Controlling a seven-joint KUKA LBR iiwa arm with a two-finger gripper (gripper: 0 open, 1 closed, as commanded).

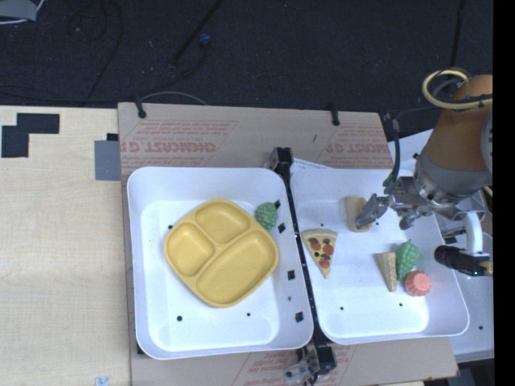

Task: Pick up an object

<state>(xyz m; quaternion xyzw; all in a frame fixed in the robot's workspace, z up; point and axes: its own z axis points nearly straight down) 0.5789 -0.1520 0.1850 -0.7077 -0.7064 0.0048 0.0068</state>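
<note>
We see the gripper (378,211) low in the right bin (354,328), its fingers touching a tan, bread-like wedge (355,212) at the bin's far side; whether they are closed on it we cannot tell. Nearer us in that bin lie a pizza slice (321,251), a pale cone (388,268), a green piece (407,256) and a red piece (418,283).

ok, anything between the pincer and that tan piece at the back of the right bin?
Nothing visible. The pincer sits right at the tan piece, no object between them. The pizza slice lies nearer the divider, and the cone, green piece and red piece sit toward the front, off that line.
</note>
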